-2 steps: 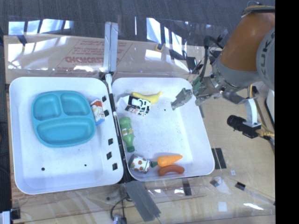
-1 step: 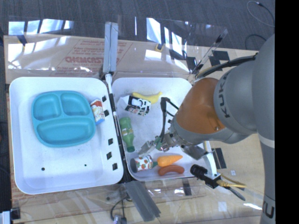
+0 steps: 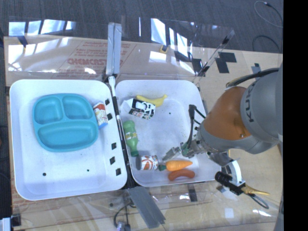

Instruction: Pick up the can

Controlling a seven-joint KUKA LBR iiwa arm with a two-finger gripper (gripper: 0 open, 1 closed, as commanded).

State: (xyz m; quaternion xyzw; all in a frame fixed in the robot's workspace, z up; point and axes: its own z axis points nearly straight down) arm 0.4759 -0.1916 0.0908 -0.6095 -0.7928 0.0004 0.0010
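One can [image 3: 148, 163], lying just left of claw [image 3: 177, 152]

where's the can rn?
The can lies on its side near the front edge of the right bin, between the green bottle and the carrot.

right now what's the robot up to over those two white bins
The grey arm reaches in from the right and has its claw low in the right bin, just right of the can. The can lies on its side by the front wall, next to a carrot and a sausage. It is not between the claw's fingers, so nothing is picked up yet.
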